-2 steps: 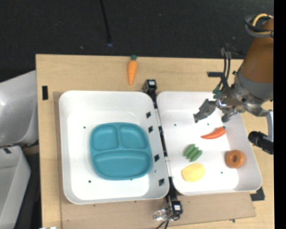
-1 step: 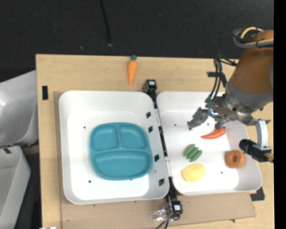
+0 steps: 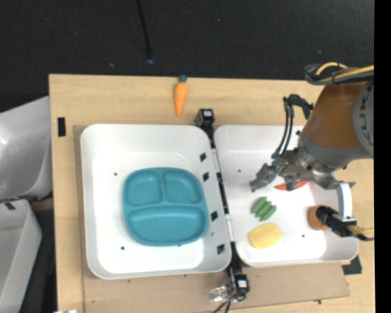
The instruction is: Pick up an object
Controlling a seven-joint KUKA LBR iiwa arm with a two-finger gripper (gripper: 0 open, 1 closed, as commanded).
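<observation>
The right bin (image 3: 247,145) holds several small items. A green pea pod (image 3: 263,208) lies near its middle, with a yellow lumpy piece (image 3: 264,236) just in front of it. A red-orange item (image 3: 290,186) peeks out from under the arm's wrist. An orange round item (image 3: 317,218) sits at the right, partly behind a black part. My gripper (image 3: 260,178) hangs over the right bin, just above and left of the pea pod, and nothing shows in it.
The left bin (image 3: 98,175) holds a blue divided plate (image 3: 164,205). A toy carrot (image 3: 180,96) lies on the bench behind the bins. Black clips (image 3: 216,175) line the ridge between the bins. The arm's bulk (image 3: 335,126) covers the right bin's far right corner.
</observation>
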